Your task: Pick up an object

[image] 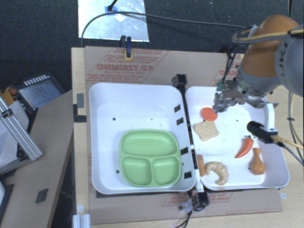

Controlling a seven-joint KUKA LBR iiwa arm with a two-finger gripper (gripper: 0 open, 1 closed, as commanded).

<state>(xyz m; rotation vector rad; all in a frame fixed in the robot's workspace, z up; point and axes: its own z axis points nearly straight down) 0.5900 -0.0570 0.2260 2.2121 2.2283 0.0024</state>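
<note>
Camera view is showing my gripper (219, 104) hanging just over the red round piece (208, 113) in the right bin (278, 175); whether it is clenched, I cannot tell. Bread slice (206, 130) is lying at six o'clock, chili (244, 147) at four.

Two bins (137, 91), one plate (150, 156), six foods (206, 130)
</note>
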